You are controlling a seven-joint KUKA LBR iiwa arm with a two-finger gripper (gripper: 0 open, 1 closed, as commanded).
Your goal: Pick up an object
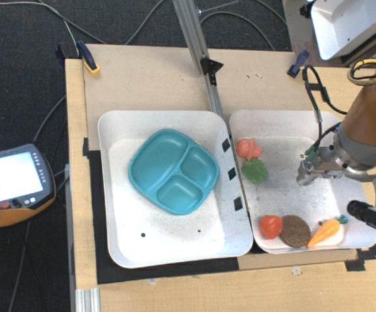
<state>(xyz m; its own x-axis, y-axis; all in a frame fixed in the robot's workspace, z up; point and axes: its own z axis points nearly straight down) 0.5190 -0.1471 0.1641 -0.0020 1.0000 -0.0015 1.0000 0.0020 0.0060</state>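
Tool (308, 173) hovers low over the right bin (285, 123), nothing visibly in it. Can't tell its opening. Toy carrot (325, 232) lies nearby.

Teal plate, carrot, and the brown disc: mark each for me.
teal plate (173, 171), camera view, on the ridge where its compartments meet.
carrot (325, 233), camera view, on its orange body.
brown disc (295, 230), camera view, on its top face.

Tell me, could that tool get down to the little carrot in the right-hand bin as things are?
Probably yes. The carrot lies uncovered at the right bin's near edge, beside the brown disc, and the tool hangs over the same bin with open floor between them.
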